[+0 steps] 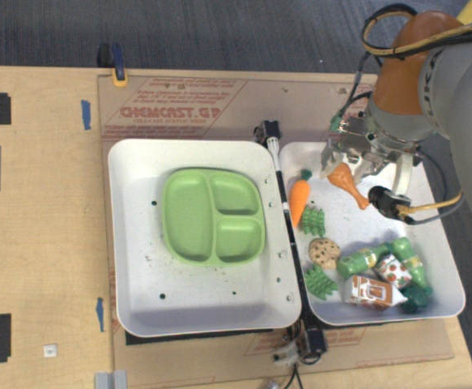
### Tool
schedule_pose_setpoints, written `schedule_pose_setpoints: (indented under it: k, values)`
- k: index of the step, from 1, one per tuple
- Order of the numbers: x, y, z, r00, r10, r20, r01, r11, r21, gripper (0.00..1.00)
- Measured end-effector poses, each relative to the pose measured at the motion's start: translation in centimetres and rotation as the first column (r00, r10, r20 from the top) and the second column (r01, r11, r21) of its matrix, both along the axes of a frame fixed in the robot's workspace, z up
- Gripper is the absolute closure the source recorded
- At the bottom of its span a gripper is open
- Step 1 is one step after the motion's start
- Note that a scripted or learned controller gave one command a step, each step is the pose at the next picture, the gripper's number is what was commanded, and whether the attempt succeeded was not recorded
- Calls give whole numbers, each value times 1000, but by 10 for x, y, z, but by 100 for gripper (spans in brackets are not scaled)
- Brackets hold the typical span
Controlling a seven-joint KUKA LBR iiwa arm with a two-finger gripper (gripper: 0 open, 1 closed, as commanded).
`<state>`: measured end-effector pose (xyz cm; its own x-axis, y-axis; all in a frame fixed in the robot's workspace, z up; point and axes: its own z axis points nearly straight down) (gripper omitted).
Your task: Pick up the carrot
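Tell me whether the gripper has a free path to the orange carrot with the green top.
Probably yes. The orange carrot lies uncovered by the right bin's left wall, nothing stacked on it; the gripper hangs just beside an orange drumstick-shaped toy.

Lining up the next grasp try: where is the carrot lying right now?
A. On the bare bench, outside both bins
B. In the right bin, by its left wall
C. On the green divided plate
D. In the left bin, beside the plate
B: the carrot lies in the right bin, close to the wall nearest the left bin, above the cookie.
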<state>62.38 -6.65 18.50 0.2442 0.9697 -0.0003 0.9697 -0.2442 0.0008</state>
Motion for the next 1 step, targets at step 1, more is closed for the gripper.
schedule_pose_setpoints:
  k: [1]
  values:
    - [-32,56,0,999,54,-3,-54,999,2,100]
